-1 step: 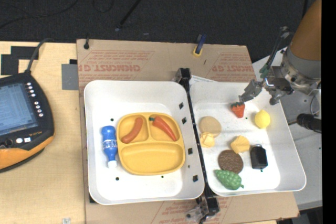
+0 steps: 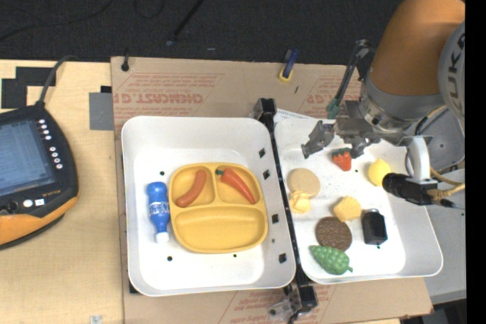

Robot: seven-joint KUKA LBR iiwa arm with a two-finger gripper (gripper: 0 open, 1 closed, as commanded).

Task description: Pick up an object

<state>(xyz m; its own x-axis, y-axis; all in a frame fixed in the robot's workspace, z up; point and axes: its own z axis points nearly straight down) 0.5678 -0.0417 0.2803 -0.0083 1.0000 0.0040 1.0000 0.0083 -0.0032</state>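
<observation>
From where I stand, looking down the fixed camera's slant, the tabletop (image 2: pixel 83 254) carries two white bins side by side. The left bin (image 2: pixel 144 262) holds a yellow divided plate (image 2: pixel 219 228) with a sausage (image 2: pixel 190 187) in its ten o'clock compartment and a carrot (image 2: pixel 238 184) in the two o'clock one, and a small blue bottle (image 2: pixel 157 209) lies just beside the plate at nine o'clock. The right bin (image 2: pixel 421 258) holds the loose things: a small red piece (image 2: pixel 343 160) near its twelve o'clock edge, a round tan biscuit (image 2: pixel 304 181) at about ten o'clock, a pale yellow bit (image 2: pixel 301 202) touching the biscuit's lower edge, a yellow lump (image 2: pixel 347 209) near the middle, a brown patty (image 2: pixel 333 233) below it, a green knobbly piece (image 2: pixel 331 259) at six o'clock, a black block (image 2: pixel 373 227) toward four o'clock and a yellow ball (image 2: pixel 379 171) at two o'clock. The arm (image 2: pixel 418 42) reaches in from three o'clock, and its end effector (image 2: pixel 338 136) hangs over the top of the right bin, just above the red piece, which looks to me like the likeliest target. I cannot tell how wide it stands, and I see nothing clearly caught in it. So, as I judge it, the pick is not yet done: everything appears to rest in the bins, and the closing and lifting are left.
</observation>
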